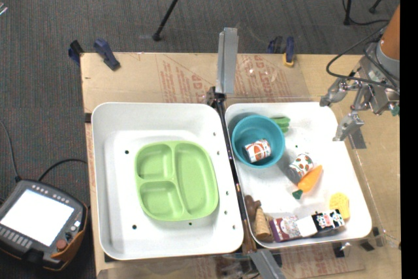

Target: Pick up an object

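My gripper [341, 113] hangs over the right bin's [361, 189] far right corner, fingers spread open with nothing between them. Below it to the left, a teal bowl [245, 134] holds a red and white can [258, 151]. A green item [281, 121] peeks out behind the bowl. A spotted little can [300, 164] and an orange carrot [309, 180] lie mid-bin. Along the near edge are a yellow corn piece [339, 205], a black and white box [327, 220], a maroon carton [285, 228] and a waffle cone [261, 223].
The left bin [111, 140] bears a light green divided plate [176, 180]. A grey post [228, 62] stands behind the gap between the bins. Clamps [288, 50] grip the bench's far edge. A pendant screen [36, 219] sits on the floor at lower left.
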Available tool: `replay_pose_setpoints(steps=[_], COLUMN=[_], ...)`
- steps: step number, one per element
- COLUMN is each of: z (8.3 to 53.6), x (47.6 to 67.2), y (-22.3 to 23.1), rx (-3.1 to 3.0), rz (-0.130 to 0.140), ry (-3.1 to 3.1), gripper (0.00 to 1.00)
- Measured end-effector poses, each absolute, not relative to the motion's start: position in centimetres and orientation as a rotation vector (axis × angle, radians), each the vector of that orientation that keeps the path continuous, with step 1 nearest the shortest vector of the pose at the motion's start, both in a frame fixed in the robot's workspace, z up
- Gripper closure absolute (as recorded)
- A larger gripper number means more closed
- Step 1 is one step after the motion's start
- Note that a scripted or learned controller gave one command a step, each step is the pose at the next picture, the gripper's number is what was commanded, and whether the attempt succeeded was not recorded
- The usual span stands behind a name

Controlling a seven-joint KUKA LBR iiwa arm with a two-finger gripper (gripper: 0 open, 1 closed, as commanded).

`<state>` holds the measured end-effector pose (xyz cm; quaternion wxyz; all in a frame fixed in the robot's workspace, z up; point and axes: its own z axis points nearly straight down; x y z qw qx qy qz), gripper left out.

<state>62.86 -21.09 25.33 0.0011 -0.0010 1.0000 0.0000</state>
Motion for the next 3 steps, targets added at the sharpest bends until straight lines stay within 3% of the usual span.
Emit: replay_pose_setpoints(steps=[1, 2, 3], z=[11.8, 8.7, 9.8], x=[61.6, 55.3, 55.5], y=[-16.7, -15.7, -15.3], rx=[-0.066, -0.034, -0.046], rz=[-0.010, 0.003, 0.005], ry=[3.114, 3.143, 3.139], gripper=[0.00, 0.00, 1.00])
